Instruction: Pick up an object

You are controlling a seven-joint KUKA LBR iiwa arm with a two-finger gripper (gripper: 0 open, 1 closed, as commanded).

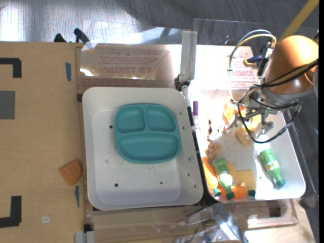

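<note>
The arm with its orange band (pixel 296 59) reaches in from the right over the right bin (pixel 296 186). Its gripper (pixel 254 121) hangs low over that bin's upper middle, amid cables. Just beneath it lie a pale tan item (pixel 244 136) and an orange-yellow piece (pixel 229 113); whether either touches the gripper is unclear. A green bottle (pixel 271 167) lies at the bin's right. A second green bottle (pixel 223 170), a yellow block (pixel 245 177) and an orange carrot-like piece (pixel 236 191) crowd the front. A purple marker (pixel 195 116) lies along the left wall.
The left bin (pixel 96 186) holds a teal divided plate (pixel 147 132). A cardboard sheet (pixel 35 135) with a small waffle-like toy (pixel 71 171) covers the bench to the left. A metal post (pixel 188 57) stands between the bins at the back.
</note>
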